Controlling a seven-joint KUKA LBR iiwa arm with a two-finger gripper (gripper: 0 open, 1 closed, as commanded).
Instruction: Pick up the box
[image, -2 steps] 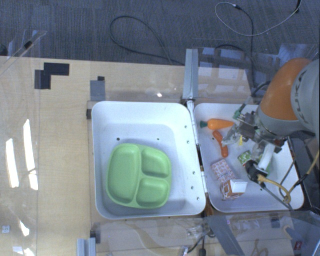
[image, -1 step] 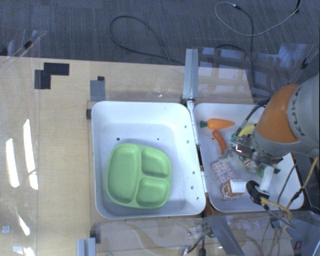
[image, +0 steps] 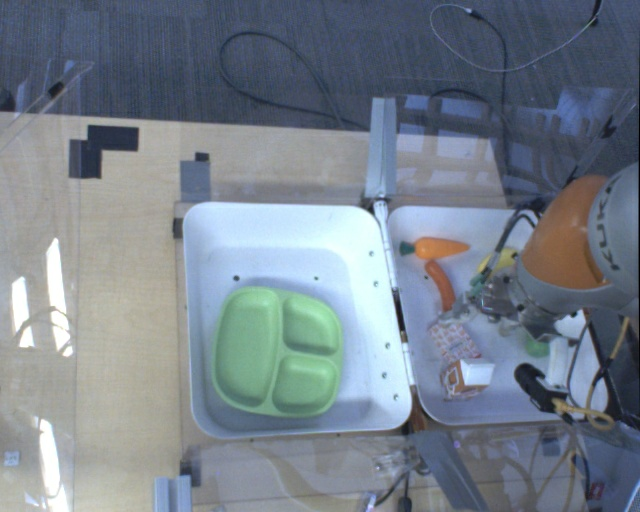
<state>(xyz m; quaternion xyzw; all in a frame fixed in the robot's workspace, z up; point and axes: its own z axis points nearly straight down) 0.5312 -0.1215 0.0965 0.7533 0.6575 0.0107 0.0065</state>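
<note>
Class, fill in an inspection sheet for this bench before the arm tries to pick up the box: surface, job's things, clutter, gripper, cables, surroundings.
Surface: wooden bench bearing a left bin and a right bin, side by side.
Job's things: small box, brown and white, near the front of the right bin.
Clutter: green divided plate in the left bin; toy carrot, orange sausage-shaped piece and a clear packet in the right bin.
Gripper: gripper low over the right bin, behind the box; finger state unclear.
Cables: black cables looped on the floor behind the bench; more wiring along the arm.
Surroundings: grey carpet; clear panel at left.
</note>
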